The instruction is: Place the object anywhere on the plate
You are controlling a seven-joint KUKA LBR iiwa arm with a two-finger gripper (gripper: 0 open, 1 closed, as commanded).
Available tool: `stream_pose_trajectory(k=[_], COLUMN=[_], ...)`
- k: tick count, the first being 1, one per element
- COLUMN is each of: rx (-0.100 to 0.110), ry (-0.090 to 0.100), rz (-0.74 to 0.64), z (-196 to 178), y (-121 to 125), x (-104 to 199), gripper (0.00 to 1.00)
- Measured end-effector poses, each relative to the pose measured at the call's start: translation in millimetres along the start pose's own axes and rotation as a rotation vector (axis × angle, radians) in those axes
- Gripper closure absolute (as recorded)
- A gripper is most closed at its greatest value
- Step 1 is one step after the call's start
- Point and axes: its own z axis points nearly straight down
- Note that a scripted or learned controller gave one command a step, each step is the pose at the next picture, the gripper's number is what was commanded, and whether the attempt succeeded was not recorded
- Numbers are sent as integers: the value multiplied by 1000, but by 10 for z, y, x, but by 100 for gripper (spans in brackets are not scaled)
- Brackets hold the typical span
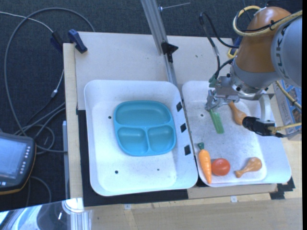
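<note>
Beige tabletop (124, 49) carries two white bins; your blue plate (144, 127) sits in the left bin (96, 143). At three o'clock in the right bin (278, 162), your pincer (214, 104) hangs over a green stick (218, 122), its grip state unreadable. Carrot (205, 164), tomato (220, 166) and drumstick (248, 166) lie toward five o'clock.
</note>
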Motion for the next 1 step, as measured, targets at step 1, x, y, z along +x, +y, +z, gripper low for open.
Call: stream_pose_trajectory(k=[1], rx=[-1], ry=[-1], rz=[-1], z=[53], y=[76], x=[567], gripper=[100])
